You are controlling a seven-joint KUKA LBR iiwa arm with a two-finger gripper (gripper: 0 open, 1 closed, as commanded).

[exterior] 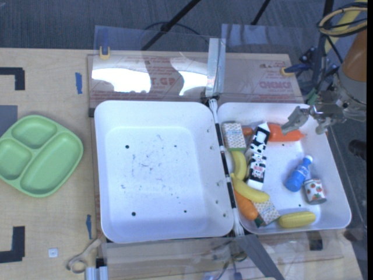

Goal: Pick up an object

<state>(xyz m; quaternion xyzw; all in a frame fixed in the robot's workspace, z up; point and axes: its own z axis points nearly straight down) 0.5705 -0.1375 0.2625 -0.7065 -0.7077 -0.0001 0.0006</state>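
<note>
The gripper (308, 119) hung with fingers spread, holding nothing, over the right bin's (338, 179) far edge beside the carrot (284, 135). Crowded items risked a glancing miss.

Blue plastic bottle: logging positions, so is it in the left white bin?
No, the blue plastic bottle lies in the right white bin.

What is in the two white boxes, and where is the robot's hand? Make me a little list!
left bin: a few dark specks and scribble marks on its floor
right bin: holds the toys
toys: blue bottle, black-and-white carton, banana, small yellow piece, little can
gripper: above the right bin's far edge, near an orange toy
beside the bins: green divided plate on the bench
</note>
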